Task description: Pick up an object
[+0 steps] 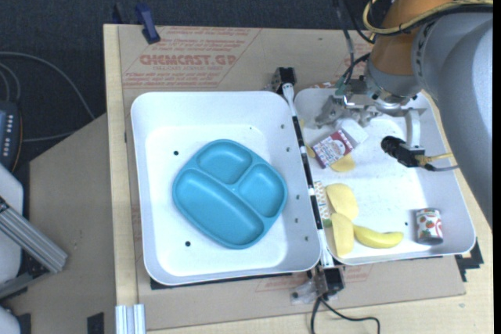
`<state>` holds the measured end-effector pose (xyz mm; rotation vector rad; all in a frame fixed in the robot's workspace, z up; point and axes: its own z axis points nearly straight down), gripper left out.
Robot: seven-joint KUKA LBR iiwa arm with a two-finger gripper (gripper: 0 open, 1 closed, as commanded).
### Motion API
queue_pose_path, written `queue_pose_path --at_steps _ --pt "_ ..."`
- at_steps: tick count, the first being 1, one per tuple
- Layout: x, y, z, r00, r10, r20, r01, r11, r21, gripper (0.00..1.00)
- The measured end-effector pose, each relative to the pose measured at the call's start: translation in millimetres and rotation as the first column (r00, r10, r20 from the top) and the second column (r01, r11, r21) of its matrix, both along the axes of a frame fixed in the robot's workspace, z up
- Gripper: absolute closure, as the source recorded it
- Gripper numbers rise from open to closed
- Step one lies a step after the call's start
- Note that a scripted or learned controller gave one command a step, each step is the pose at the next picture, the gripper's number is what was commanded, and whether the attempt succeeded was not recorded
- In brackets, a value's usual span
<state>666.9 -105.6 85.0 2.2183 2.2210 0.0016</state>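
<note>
At the right bin's point(458, 235) twelve o'clock end, the gripper point(362, 112) hovers, jaws spread on nothing, just above a small red-and-white packet point(335, 146) whose flat, thin shape, I judge, could slide away as they close.

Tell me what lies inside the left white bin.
The left shallow white bin holds one blue three-compartment plastic plate, its compartments bare. Whatever lies beneath the plate is covered.
</note>
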Motion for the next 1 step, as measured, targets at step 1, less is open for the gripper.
queue_pose_path --at_steps 1 --pt "0.8 0.1 10.6 1.0 0.001 0.003 -0.001 1.0 -0.001 1.0"
